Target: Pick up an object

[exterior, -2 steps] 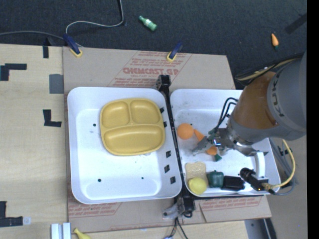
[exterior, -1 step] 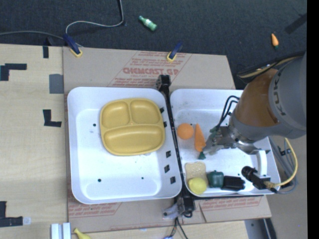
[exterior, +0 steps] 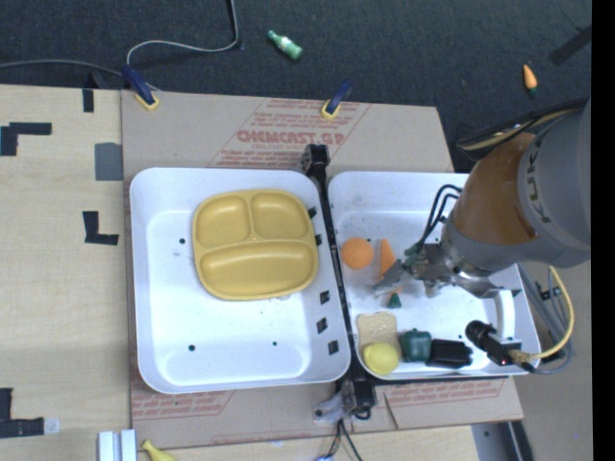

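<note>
The arm reaches in from the right, its gripper (exterior: 408, 275) low inside the right bin (exterior: 404, 188); whether it is pinching anything I cannot tell. Just left of it sit an orange ball (exterior: 357, 254) and an orange wedge (exterior: 386, 255). Nearer the front lie a tan block (exterior: 377, 327), a yellow lemon (exterior: 381, 358) and a dark green piece (exterior: 415, 345). The left bin (exterior: 154, 286) holds 1 yellow divided plate (exterior: 256, 243).

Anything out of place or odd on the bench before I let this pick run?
Two small items lie off the bench on the dark floor: a green bottle-like piece above the cardboard and an orange bit at upper right. In the bins nothing looks spilled; the yellow divided plate sits flat in the left bin.
</note>
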`<state>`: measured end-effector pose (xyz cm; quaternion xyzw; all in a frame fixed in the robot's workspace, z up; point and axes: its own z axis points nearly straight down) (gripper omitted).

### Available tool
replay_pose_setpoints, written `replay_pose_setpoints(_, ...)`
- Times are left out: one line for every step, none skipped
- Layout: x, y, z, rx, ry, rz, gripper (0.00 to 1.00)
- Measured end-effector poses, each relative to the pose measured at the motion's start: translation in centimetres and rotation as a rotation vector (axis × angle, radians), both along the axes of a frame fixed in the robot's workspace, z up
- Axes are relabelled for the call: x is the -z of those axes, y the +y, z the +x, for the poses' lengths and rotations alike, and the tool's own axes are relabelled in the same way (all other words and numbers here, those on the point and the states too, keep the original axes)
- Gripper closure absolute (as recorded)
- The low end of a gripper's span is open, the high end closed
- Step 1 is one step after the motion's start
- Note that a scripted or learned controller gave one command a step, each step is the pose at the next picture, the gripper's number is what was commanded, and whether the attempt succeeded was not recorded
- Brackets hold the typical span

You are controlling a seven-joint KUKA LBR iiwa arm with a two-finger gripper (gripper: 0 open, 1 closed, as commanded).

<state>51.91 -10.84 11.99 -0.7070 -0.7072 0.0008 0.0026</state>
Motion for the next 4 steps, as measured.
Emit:
replay_pose_setpoints(-0.9,0.1,0.0,-0.001,0.001,0.001,1.00)
replay_pose_setpoints(-0.9,0.1,0.0,-0.001,0.001,0.001,0.00)
replay_pose_setpoints(3.4,1.1,3.8,-0.001,-0.006,-0.002,0.00)
replay_pose_setpoints(2.4,1.0,3.9,0.000,-0.008,-0.005,1.00)
